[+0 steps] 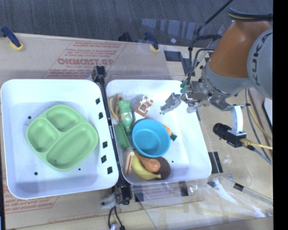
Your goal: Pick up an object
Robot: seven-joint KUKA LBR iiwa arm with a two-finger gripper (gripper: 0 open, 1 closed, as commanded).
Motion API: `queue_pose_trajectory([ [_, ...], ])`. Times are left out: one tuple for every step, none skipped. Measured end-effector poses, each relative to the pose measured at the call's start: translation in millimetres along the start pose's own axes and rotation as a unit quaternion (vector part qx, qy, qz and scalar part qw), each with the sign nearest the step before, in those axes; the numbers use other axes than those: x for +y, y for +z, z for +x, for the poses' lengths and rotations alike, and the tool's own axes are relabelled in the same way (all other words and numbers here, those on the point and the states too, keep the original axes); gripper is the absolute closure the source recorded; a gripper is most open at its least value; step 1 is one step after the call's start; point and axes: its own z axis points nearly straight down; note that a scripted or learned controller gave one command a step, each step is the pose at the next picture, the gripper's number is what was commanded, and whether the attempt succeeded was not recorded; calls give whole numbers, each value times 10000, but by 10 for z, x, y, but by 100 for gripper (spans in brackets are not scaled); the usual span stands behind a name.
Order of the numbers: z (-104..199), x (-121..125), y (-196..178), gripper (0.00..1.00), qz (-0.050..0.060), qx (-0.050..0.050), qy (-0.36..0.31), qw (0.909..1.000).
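Arm: the grey KUKA arm [240, 56], orange band above the wrist, leans in from the right with its wrist over the far right corner of the right bin.

Right bin [194, 150]: the shallow white tray that holds all the loose goods; every place below is told from it.

Left bin [14, 128]: pressed against the right bin's left wall, it carries a green divided plate [62, 136].

Blue bowl [150, 138]: upright at the right bin's middle, mouth up, the biggest thing in the heap.

Banana [143, 170]: on the right bin's near floor, just below the bowl, long axis across the bin, a brown round item touching it.

Green bottle [126, 116]: along the right bin's left wall, long axis from far to near.

Small carton [143, 106]: orange and white, in the right bin's far part, beside the bottle's top.

Gripper [167, 107]: poised above the right bin's bare far-right floor, fingers slightly parted with nothing between them.

Key relation: nothing is taken yet. The carton lies just left of the fingertips and the bowl's rim toward the bin's near side and left; judged from here, the carton is the closer pick.
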Motion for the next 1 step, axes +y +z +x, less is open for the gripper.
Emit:
queue_pose_trajectory([
  [200,476,1122,0,68,6,315,9995],
])
